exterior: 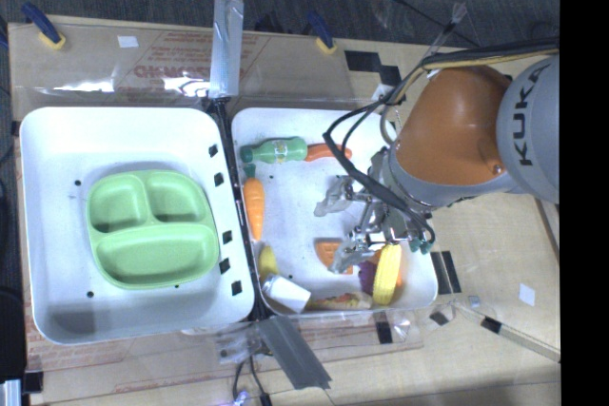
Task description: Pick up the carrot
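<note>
The carrot (253, 207) is an orange, tapered piece lying lengthwise along the left wall of the right bin (295, 124), just below the green bottle (276, 150). My gripper (343, 225) hangs over the middle of the right bin, well to the right of the carrot and apart from it. It is open, with bare bin floor between its metal fingers (332, 197). A small orange piece (328, 252) lies close to the lower finger. The orange-banded wrist (452, 133) covers the bin's right part.
A second orange item (329, 150) lies beside the bottle at the back. A yellow piece (387, 269), a purple piece (367, 277), a white cup (286, 293) and a small yellow item (267, 259) crowd the front. The left bin (48, 204) holds a green divided plate (150, 226).
</note>
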Controlling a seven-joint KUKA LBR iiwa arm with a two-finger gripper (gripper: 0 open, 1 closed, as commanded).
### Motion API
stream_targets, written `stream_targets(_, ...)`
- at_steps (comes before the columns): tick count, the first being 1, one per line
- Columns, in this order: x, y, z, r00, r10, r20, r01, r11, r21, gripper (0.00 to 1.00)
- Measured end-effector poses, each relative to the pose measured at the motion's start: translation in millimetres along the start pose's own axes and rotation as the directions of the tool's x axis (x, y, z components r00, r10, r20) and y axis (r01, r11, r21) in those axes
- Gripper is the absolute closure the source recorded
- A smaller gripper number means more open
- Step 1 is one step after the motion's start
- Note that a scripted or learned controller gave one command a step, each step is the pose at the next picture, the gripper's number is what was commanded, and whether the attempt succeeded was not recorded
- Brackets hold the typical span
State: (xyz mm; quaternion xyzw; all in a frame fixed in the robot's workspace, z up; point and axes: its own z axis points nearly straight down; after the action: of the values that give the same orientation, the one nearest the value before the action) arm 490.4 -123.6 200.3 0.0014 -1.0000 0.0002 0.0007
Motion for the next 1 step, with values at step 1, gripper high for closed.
stream_targets(1, 5.6, -23.8, 108.3, 1.0, 0.019, 0.004, -0.019, 1.0, 0.0, 0.0)
